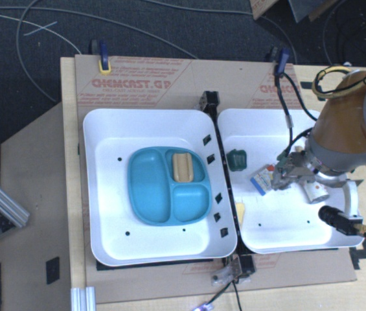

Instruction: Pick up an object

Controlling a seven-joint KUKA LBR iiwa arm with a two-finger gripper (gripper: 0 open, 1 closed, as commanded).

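Here, in the right bin (286, 238), the arm's hand (280, 177) hovers low beside a small blue-and-white object (259, 181); its grip cannot be told. Farther left, a green block (237, 160) sits near the divider. Beyond, a blue tray (150, 186) holds a tan piece (183, 167).

— Where's the arm (351, 118)?
— It comes in from 3 o'clock, its orange band uppermost, the grey wrist bent downward and toward 9 o'clock.
— And the tool (280, 173)?
— Low at the arm's 8 o'clock end, pointing toward 9 o'clock. Its tip is too cluttered to read.
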